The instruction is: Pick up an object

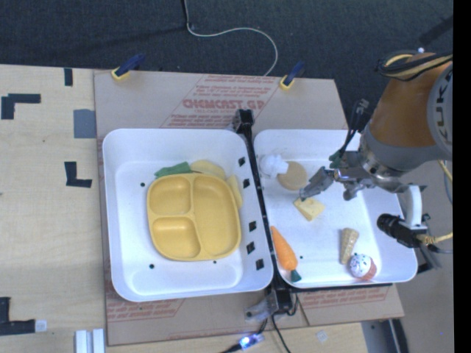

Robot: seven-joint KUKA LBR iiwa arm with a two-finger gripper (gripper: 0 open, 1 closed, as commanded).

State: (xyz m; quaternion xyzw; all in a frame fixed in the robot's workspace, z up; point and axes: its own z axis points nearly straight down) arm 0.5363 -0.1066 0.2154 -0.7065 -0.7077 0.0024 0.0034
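Nearest you: carrot (284,251), cone (348,244), ball (360,266) at right bin (383,276) front | yellow chunk (310,209) mid-bin | gripper (333,186) just above it, fingers spread, gripping nothing | yellow tray (194,217) in left bin (118,197).

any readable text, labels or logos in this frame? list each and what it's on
"CHEMCAST GP": red print on the brown board behind the bins, repeated in rows; the smaller red lines around it are too blurred to read.
"KU": dark letters on the arm's grey housing, cut off at the frame edge.
Red print on the board's front edge below the left bin: too small to read.
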